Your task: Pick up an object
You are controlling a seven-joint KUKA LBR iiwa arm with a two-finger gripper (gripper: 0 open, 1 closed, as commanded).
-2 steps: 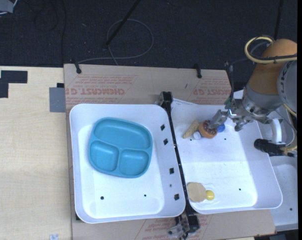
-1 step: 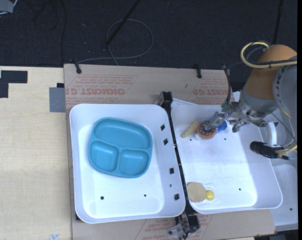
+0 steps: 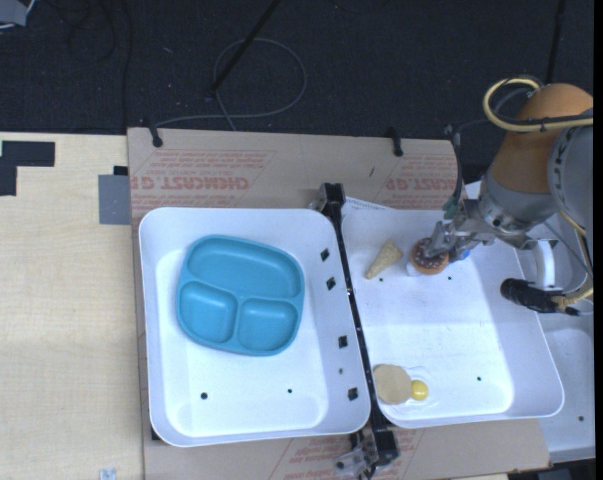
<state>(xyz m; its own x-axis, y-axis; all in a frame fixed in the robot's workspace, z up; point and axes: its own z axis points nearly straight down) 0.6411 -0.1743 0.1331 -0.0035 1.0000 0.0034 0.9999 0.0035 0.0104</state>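
A small brown and pink doughnut-like toy (image 3: 427, 260) lies near the back of the right bin (image 3: 481, 368). My gripper (image 3: 444, 244) comes in from the right and sits low over this toy, touching or nearly touching its right edge. A tan cone (image 3: 384, 260) lies just left of the toy. At the bin's front left corner rests a cream disc with a yellow lump (image 3: 399, 385). The grey arm with its orange band (image 3: 541, 138) rises at the right.
A blue divided plate (image 3: 241, 296) lies in the left bin (image 3: 171, 388). A black ridge (image 3: 343, 308) separates the two bins. Cardboard (image 3: 281, 173) lies under both. A black fitting with cables (image 3: 531, 294) sits by the right bin's right wall.
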